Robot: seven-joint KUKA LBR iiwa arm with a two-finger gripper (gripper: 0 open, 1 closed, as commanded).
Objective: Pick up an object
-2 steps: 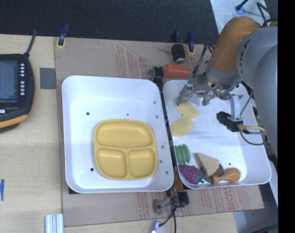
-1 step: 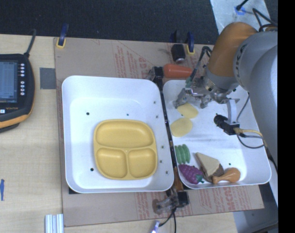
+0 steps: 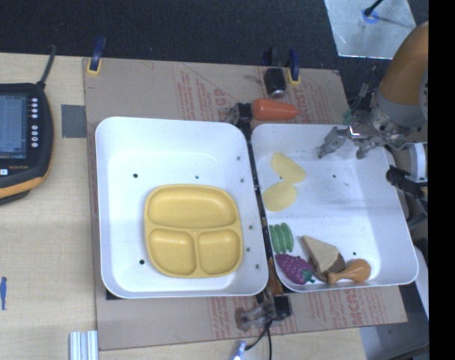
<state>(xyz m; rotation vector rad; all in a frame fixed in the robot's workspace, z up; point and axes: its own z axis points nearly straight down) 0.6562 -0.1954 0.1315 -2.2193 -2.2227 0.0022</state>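
The gripper point(image 3: 345, 142) hangs spread and empty. You should pinch the light, stiff, slippery yellow slice point(image 3: 288, 168) across its edges.

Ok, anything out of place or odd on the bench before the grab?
One thing: an orange carrot-like toy lies outside both bins, on the cardboard just beyond the far rim of the right bin. The other toys sit inside that bin, and the yellow divided tray lies flat in the left bin.
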